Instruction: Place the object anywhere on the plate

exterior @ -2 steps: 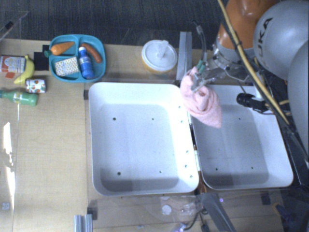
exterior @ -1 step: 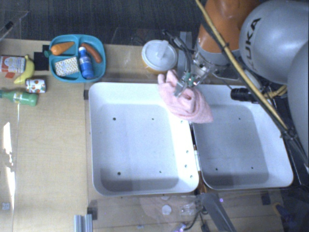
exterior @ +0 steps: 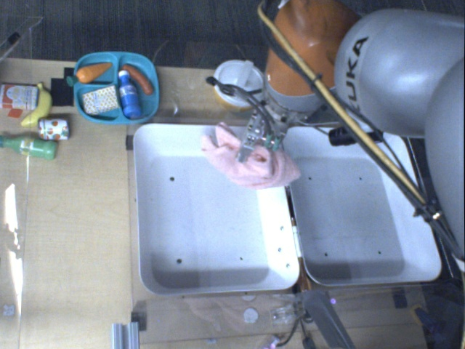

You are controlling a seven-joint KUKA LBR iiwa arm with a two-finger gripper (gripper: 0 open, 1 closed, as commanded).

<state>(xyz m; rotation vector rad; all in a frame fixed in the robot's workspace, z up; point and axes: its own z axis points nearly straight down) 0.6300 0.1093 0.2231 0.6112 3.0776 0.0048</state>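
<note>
We have the gripper pinched on the pink cloth, which hangs bunched over the top right corner of the left bin. The blue plate sits well apart, beyond that bin's upper left. We should lift high so the trailing folds clear the rim.

Left bin floor open across centre and bottom; pink cloth heaped at its upper right corner; arm blocks upper right of frame; right bin floor free.
</note>
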